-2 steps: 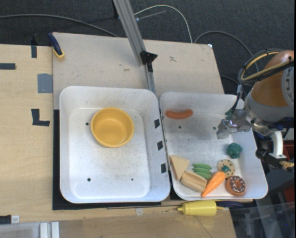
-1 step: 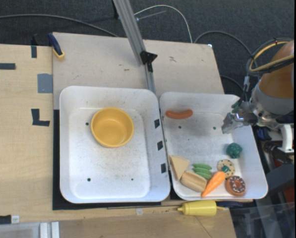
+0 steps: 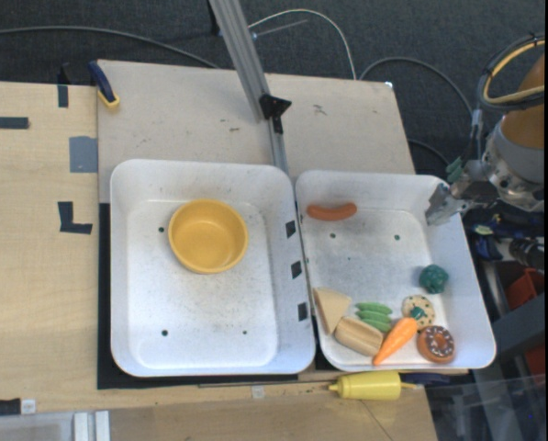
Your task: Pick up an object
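My gripper [image 3: 441,204] hangs over the right bin's [image 3: 384,181] far right rim, with nothing seen in it. An orange-red sausage [image 3: 331,211] lies at that bin's far left. A dark green ball-like toy [image 3: 432,277] sits near its right wall, a little in front of the gripper. At the near end lie a cheese wedge [image 3: 329,306], a bread roll [image 3: 358,335], a green pea pod [image 3: 374,314], a carrot [image 3: 396,338], a small cookie [image 3: 418,309] and a chocolate donut [image 3: 436,343]. A yellow bowl [image 3: 207,235] stands in the left bin [image 3: 200,166].
A yellow bottle [image 3: 370,386] lies on the bench just in front of the right bin. A grey metal post [image 3: 246,49] slants over the far side, ending at the seam between the bins. Cables run behind the bench.
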